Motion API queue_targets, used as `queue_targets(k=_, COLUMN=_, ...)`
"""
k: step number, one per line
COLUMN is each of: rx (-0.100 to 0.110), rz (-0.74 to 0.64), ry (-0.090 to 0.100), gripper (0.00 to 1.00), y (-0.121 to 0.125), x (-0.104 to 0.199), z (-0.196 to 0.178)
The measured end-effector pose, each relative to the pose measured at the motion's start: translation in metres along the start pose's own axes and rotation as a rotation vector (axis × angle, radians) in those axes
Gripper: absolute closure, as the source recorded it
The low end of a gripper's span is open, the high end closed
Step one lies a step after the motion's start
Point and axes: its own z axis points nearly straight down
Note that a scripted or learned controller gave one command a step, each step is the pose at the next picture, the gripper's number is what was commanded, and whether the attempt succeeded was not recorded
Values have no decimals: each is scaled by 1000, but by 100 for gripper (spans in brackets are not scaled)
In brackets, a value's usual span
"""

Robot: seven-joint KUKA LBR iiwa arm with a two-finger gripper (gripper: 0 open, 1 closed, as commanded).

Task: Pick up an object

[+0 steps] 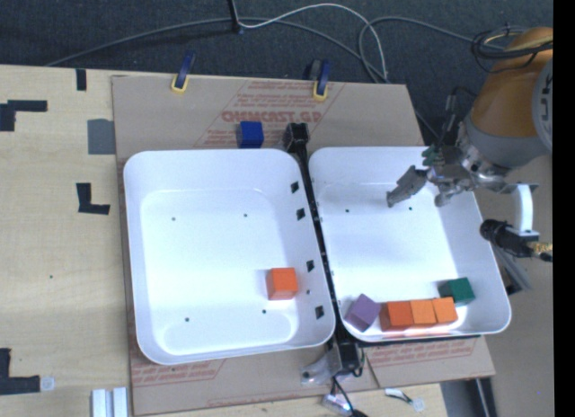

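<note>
We saw the pincer (422,188) hanging over the right bin (386,244), its fingers spread apart, released, grasping nothing. The likeliest pick, a row of orange blocks (418,314), lay along that bin's near wall, long axis running left to right, between a purple block (362,312) and a green block (459,290). A lone orange cube (282,283) sat in the left bin (198,226); a blue block (251,133) rested on the table (54,271).
</note>
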Motion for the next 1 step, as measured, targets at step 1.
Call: queue_targets(k=1, rx=-2, rz=36, ry=0, gripper=0, y=-25, x=35, z=-31)
